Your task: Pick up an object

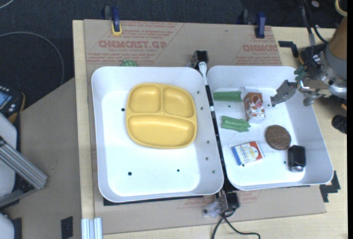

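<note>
gripper (288, 92) hangs over upper right of right bin (317, 122); finger spread unreadable from this angle, nothing seen between them. candidates in that bin: brown disc (277, 137), black object (296, 157), two green pieces (235, 123), two small packets (247, 152). yellow divided plate (161, 115) sits in left bin (110, 138).

- The place looks like a robotics lab or a test workshop, not a home.
- A brown board (165, 39) printed "CHEMCAST GP" covers the bench, held by blue clamps (115, 18) at 12 o'clock.
- Loose cables (33, 39) lie on dark carpet at 10 o'clock.
- An aluminium profile (22, 166) stands at 8 o'clock.
</note>
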`<state>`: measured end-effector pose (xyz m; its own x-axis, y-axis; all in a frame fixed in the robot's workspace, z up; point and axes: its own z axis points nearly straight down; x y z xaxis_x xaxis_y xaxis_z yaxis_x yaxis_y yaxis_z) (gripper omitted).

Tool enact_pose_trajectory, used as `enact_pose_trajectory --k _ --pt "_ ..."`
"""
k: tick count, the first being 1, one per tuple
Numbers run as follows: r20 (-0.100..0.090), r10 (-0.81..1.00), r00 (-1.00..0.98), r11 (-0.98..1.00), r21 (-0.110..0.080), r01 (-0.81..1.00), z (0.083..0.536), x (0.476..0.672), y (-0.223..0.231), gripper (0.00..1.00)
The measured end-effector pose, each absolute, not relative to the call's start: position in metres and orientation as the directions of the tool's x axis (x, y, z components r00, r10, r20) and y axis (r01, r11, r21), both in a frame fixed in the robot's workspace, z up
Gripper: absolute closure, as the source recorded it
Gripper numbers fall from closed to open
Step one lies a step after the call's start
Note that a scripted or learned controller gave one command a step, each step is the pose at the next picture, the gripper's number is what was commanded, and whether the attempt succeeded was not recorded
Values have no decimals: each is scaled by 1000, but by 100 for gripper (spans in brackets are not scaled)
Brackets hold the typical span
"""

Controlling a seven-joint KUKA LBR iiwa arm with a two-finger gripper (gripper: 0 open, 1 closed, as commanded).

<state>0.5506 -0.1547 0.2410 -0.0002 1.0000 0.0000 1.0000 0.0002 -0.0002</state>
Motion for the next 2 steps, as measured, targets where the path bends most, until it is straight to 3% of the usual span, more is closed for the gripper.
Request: enact_pose_trajectory --k 1,2 --pt "-2 1000 -5 5 4 1000 79 607 -119 0" --pt "-2 1000 0 0 4 1000 96 606 -122 100"
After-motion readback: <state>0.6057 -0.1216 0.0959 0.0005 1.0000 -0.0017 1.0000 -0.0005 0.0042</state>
